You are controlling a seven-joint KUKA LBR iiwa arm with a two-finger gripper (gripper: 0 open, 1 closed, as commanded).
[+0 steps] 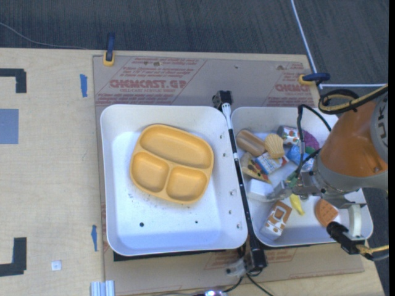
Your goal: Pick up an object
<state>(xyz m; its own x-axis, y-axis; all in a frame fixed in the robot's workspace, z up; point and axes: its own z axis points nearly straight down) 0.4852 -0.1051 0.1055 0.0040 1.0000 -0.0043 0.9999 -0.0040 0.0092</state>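
Observation:
The right bin (262,238) holds several small objects. A brown roll (250,142) and a tan round piece (274,145) lie at its back left. A blue item (295,153) and a magenta one (311,142) lie behind the arm. A small orange-and-white carton (279,218) lies near the front, with a yellow piece (297,204) and an orange piece (325,212) beside it. My gripper (289,187) hangs low over the middle of this bin, just above the yellow piece and behind the carton. Nothing is visibly held in it.
The left bin (117,165) holds a yellow-orange divided plate (171,163). A black-and-white bar (233,159) runs along the rim between the two bins. The arm's orange band (352,147) covers the right bin's right side. Blue clamps (313,77) pin the cardboard at the back.

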